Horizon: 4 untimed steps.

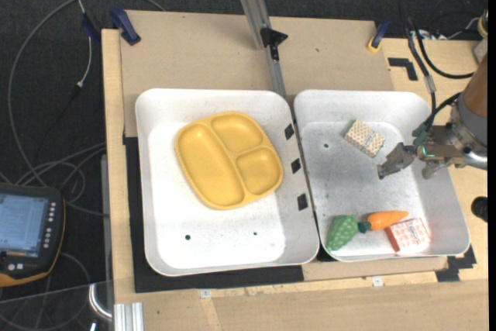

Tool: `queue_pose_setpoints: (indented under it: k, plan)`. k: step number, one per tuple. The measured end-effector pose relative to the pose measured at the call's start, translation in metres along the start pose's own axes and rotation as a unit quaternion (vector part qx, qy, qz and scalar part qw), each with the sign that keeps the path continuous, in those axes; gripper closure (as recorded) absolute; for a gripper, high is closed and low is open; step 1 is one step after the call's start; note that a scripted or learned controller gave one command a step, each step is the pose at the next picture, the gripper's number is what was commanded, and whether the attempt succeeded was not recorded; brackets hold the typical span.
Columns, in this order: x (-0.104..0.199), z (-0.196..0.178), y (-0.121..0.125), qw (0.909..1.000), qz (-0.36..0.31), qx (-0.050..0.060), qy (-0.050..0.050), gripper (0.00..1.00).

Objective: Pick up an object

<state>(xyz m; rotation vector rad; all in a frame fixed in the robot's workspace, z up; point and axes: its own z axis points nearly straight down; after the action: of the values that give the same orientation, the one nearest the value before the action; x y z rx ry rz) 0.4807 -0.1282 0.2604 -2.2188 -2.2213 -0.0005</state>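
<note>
Patterned block (364, 137), small and boxy with a speckled cream top, lies in the far part of the right bin (341, 101), just left of the gripper (411, 160). It is the nearest thing to the gripper, so it is the likeliest pick. It looks light and stiff, with flat sides that two fingers could close across at its narrower width; it may slide on the smooth bin floor if nudged.

The gripper hangs over the right side of that bin with nothing between its fingers; one dark finger (394, 160) points left toward the block, but how far apart the fingers stand cannot be told.

Along the near edge of the same bin lie a toy carrot (385, 219), a green leafy toy (342, 232) touching it, and a red-and-white box (408, 234). The left bin (155, 167) holds a yellow divided plate (228, 159).
</note>
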Motion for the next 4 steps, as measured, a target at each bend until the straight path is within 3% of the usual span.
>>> queue_pose_setpoints:
  k: [1,2,4]
  plan:
    - [0.000,0.000,0.000,1.0000,0.000,0.000,0.000,0.00]
    - [-0.002,0.046,0.008,1.0000,0.000,0.002,0.001,0.00]
    - [0.008,0.159,-0.004,1.0000,0.000,0.003,0.001,0.00]
